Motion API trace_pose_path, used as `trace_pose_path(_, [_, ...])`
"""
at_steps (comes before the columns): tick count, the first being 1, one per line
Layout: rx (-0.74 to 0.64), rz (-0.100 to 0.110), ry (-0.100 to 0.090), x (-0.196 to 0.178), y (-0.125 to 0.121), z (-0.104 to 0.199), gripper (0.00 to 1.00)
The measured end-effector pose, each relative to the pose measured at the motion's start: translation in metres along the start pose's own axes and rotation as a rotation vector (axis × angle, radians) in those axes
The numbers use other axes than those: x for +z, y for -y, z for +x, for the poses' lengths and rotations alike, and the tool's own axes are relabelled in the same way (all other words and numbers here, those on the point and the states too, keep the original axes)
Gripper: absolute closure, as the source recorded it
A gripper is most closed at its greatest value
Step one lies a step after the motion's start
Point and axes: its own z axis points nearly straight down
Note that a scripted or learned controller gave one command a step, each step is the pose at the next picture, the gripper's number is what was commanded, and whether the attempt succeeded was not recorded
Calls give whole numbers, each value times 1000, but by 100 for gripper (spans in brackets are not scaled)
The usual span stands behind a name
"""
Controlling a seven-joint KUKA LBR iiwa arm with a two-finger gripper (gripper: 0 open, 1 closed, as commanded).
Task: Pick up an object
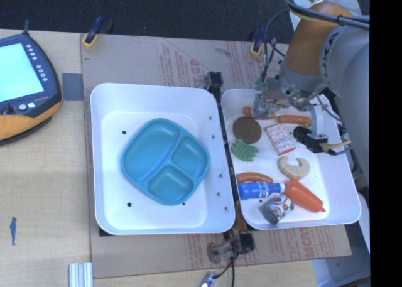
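hovering at right bin's (352, 179) far corner, hand (269, 105) over sausages (293, 119), grip state unclear, perhaps touching one

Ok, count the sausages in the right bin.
2. One sausage lies at the bin's far end, right by the gripper. The other sausage lies nearer the front, just above the blue bottle. The arm may hide more.

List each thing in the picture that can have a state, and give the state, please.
gripper: low over the right bin's far corner, nothing seen between fingers.
blue divided plate: flat in left bin, compartments bare.
blue bottle: lying on its side.
carrot: lying flat.
handheld screen: lit.
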Motion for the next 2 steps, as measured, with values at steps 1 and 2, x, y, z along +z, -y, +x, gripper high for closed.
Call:
trace_pose_path(1, [0, 0, 0, 0, 0, 0, 0])
trace_pose_path(2, [0, -5, 2, -10, -1, -1, 100])
